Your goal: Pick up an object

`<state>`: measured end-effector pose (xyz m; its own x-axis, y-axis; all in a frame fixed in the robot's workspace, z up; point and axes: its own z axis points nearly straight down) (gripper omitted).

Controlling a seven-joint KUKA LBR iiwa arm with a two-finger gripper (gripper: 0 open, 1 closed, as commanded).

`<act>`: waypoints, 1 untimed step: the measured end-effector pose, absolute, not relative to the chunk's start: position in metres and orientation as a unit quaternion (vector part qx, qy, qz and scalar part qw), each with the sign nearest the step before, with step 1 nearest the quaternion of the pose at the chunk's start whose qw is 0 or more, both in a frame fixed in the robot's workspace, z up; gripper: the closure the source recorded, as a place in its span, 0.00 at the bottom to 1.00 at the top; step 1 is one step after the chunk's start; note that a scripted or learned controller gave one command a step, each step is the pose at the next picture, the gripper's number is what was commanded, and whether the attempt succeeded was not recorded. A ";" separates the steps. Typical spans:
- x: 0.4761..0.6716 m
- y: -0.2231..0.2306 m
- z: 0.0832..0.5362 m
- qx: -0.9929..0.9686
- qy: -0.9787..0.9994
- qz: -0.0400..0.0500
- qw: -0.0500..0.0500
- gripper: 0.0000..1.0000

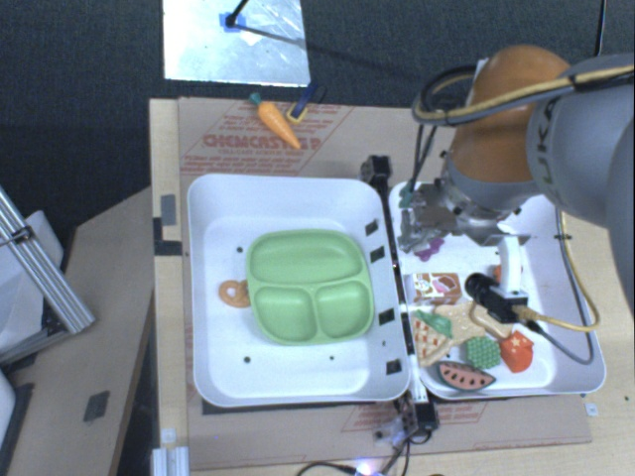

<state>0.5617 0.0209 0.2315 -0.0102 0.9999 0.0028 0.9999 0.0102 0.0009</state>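
Camera view: tool (422, 234) low over right bin (575, 256), grip state unclear; crowded toys (466, 340) risk a missed grasp.

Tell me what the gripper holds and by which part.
Cannot be told: the gripper is low in the right bin, over something purple.

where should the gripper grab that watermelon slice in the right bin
Take the watermelon slice across its narrow width at the middle, coming straight down from above. It lies flat near the right bin's front edge, so its long curved rind probably leaves little room from the side.
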 end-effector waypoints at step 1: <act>0.543 0.076 0.219 -0.704 -0.711 -0.001 0.001 1.00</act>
<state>0.5430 0.0757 0.2194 -0.0101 0.9999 0.0026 0.9999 0.0101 -0.0008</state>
